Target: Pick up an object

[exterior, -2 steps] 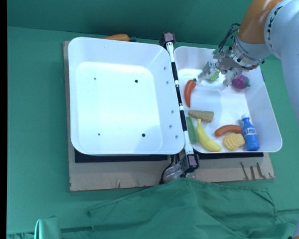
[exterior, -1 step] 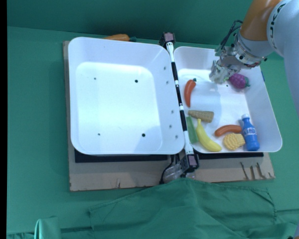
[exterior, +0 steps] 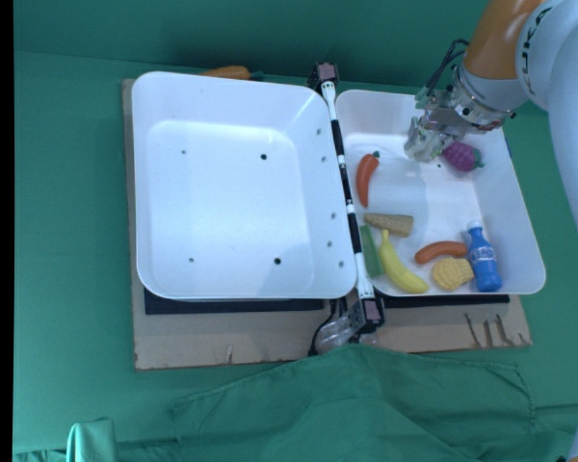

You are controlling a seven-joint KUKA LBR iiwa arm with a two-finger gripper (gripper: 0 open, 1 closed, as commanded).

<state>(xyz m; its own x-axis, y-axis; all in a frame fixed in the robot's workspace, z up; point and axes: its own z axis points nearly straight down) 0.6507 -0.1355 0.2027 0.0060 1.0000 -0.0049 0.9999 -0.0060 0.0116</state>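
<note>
The right bin holds several toy foods: a purple grape bunch at the back, a red-orange chili pepper, a waffle cone, a banana, a green cucumber, a sausage, a yellow corn piece and a blue bottle. My gripper hangs low over the back of this bin, just left of the grapes. Nothing shows between its fingers.
The left bin lies beside the right one, split from it by a black-and-white divider bar. An orange object lies behind the left bin's far rim. Green cloth bunches at the front of the bench.
</note>
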